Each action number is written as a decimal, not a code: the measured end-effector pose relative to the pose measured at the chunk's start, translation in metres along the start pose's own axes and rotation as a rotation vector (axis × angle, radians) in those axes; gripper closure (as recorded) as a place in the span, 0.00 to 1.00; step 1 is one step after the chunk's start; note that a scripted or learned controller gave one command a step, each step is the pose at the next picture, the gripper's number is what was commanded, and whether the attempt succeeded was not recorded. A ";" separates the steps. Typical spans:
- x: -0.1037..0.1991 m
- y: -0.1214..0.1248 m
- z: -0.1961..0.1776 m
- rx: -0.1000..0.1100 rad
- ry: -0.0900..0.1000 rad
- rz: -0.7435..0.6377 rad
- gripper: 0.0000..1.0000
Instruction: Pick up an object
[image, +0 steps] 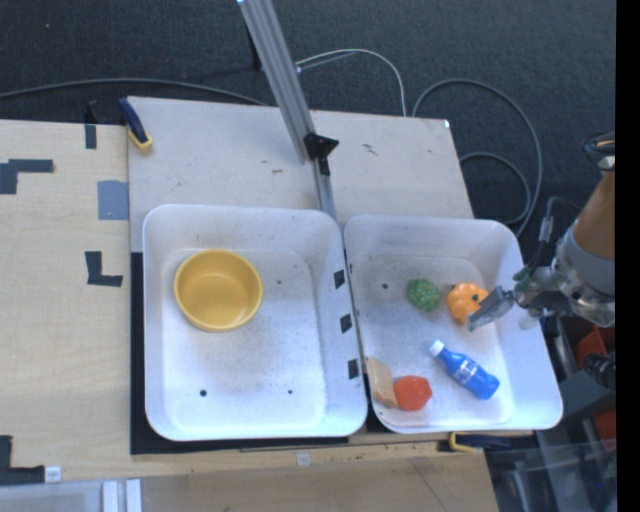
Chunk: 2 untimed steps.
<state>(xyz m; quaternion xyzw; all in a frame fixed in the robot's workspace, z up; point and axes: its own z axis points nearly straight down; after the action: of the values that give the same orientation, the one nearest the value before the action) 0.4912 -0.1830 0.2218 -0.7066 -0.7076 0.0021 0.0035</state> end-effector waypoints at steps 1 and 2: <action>-0.002 0.001 0.044 -0.002 -0.001 0.000 0.00; 0.005 0.006 0.091 -0.001 0.000 -0.001 0.00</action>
<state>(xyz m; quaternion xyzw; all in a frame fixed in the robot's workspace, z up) 0.4962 -0.1780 0.1308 -0.7064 -0.7078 0.0019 0.0033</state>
